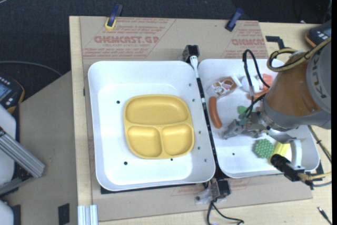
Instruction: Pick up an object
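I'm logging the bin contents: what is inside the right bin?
Right bin: a hot dog, a small printed packet, a green bumpy toy. The arm covers the bin's far right part, so anything there is hidden.

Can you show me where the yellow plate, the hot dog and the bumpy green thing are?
yellow plate (158, 125), camera view, on its divider ridge.
hot dog (215, 112), camera view, its middle.
bumpy green thing (263, 148), camera view, its top.

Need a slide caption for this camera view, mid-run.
Gripper low in right bin beside hot dog; yellow tray sits in left bin.
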